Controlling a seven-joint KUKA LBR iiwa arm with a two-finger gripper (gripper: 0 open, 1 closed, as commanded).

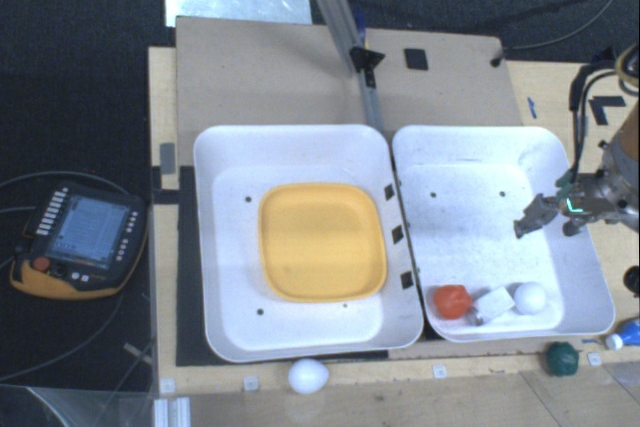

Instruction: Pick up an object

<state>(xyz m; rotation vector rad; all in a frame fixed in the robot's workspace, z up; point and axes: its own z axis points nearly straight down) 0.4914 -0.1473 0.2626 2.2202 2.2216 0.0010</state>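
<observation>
2 shallow white bins sit side by side on the tan surface (pixel 270 75). The left bin (pixel 225 215) holds a yellow square plate (pixel 323 241) with rounded corners, lying flat near the bin's middle.

The right bin (pixel 470 185) carries 3 small things crowded against its near wall. A red rounded object (pixel 451 301), matte and roughly ball-like, lies at the left of the group. Just beside it on the right is a small white block-like piece (pixel 492 304) with a dark end, tilted. At the right of the group rests a white ball (pixel 530 297), smooth and glossy, close against or touching the block; the exact contact cannot be told.

The hand (pixel 545 215) reaches in over the right bin's right side, above the bin floor and well apart from the 3 things. A dark finger (pixel 530 218) points left and downward, and a small green light glows on the body behind it. Whether the hand is open or closed cannot be told, and nothing is seen between its fingers.

Outside the bins, a white egg-shaped object (pixel 308 375) lies on the surface at the left bin's near edge, and a dark green ball (pixel 562 358) lies by the right bin's near right corner. A teach pendant (pixel 78 240) rests on the dark floor at the left.
</observation>
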